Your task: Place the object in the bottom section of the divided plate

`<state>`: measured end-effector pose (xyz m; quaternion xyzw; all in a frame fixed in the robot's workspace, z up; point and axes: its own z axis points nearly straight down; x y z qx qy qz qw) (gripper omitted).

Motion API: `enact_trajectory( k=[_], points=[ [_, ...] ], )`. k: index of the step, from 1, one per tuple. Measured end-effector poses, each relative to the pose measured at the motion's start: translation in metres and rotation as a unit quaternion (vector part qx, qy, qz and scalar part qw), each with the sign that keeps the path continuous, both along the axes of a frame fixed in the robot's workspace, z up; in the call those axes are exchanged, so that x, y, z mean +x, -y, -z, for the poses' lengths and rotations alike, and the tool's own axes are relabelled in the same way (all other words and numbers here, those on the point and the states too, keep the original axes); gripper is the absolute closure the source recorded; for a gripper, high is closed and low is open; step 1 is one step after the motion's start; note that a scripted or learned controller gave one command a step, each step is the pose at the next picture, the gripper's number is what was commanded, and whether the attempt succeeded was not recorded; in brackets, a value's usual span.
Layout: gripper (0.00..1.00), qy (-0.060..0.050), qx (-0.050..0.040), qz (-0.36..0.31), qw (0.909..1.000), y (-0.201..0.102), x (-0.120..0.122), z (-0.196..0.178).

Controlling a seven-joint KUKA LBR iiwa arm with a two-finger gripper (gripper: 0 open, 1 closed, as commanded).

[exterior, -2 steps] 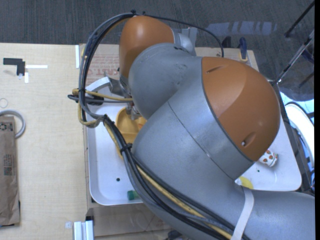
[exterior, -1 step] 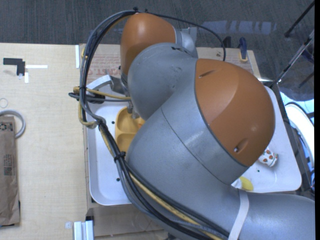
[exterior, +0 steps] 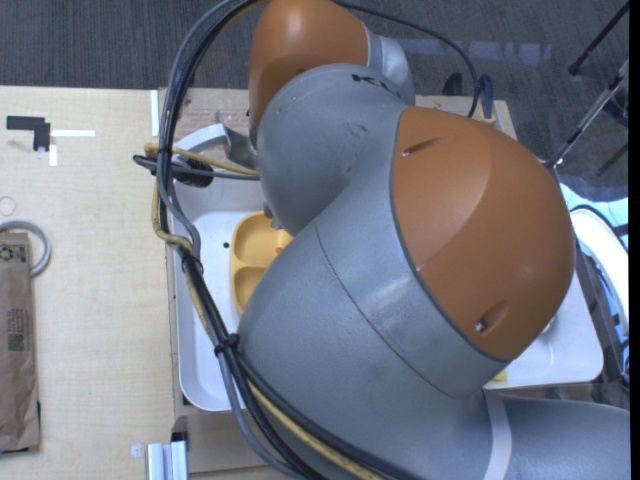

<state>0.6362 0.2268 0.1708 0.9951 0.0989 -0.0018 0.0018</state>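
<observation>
1. The grey arm (exterior: 400, 298) with its orange bands covers most of the camera view, reaching in from the right and bending over the left white bin (exterior: 197, 368).
2. The fingers are hidden beneath the arm's own joints, so I cannot tell how far open they are or whether they hold anything.
3. The divided plate (exterior: 250, 258), yellow-orange, lies in the left bin; part of its left side shows, with a ridge between two hollows, and the rest is under the arm.
4. The object to be placed cannot be made out.
5. A bundle of black cables (exterior: 185, 168) runs down the arm's left side, crossing the bin's rim.
6. On the wooden tabletop (exterior: 90, 268) at far left lie a brown paper bag (exterior: 18, 338) and a small black marker (exterior: 30, 128).
</observation>
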Motion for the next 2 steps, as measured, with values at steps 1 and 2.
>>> enact_trajectory(
  k=[1, 2],
  points=[
    [1.0, 0.0, 0.0008, -0.024, 0.9997, -0.0012, 0.0138, 0.0809],
    [1.0, -0.002, -0.0007, -0.022, 0.9997, 0.0013, 0.0139, 0.0752]
  ],
)
